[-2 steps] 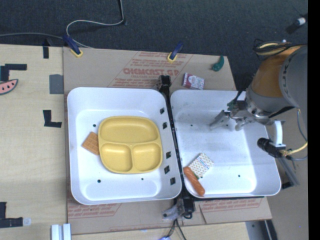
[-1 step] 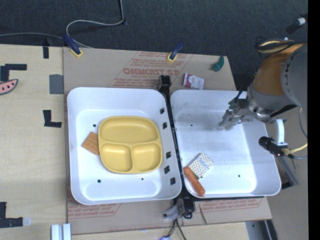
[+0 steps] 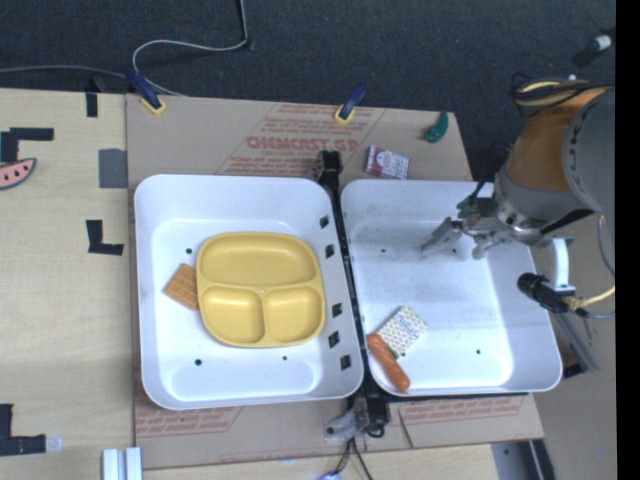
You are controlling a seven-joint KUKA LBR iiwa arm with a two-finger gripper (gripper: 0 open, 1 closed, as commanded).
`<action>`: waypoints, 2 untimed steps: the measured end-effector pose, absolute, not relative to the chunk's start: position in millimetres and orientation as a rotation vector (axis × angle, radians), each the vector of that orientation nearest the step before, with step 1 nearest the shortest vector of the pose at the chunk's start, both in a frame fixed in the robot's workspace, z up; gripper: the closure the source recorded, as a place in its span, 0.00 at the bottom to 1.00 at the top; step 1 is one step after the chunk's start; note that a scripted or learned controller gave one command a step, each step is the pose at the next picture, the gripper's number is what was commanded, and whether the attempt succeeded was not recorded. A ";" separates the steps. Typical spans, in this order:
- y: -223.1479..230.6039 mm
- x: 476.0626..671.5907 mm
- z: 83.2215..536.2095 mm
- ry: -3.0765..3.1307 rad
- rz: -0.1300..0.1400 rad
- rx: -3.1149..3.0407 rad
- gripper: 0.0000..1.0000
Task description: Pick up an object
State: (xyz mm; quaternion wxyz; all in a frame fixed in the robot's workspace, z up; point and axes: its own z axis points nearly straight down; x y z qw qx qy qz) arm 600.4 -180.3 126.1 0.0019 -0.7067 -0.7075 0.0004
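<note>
My gripper [image 3: 458,245] hangs over the upper right part of the right bin [image 3: 520,368], fingers spread open and nothing between them. In the right bin's front left corner lie an orange carrot-like piece [image 3: 388,362] and, touching it, a small white packet with a dotted pattern [image 3: 402,329]. The left bin [image 3: 160,268] holds a yellow divided plate [image 3: 262,288] and a flat brown cracker-like piece [image 3: 182,287] tucked under the plate's left edge.
A small red-and-white packet [image 3: 385,162] lies on the cardboard behind the bins, with a green clip [image 3: 435,127] farther right. Black clamps [image 3: 335,268] join the two bins. Cables run off the arm at the right.
</note>
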 end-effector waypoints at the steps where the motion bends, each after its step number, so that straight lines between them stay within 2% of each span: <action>1: -171.2 605.7 86.4 -2.223 0.002 -2.223 0.00; 2: -171.8 606.8 97.1 -2.228 -0.001 -2.226 1.00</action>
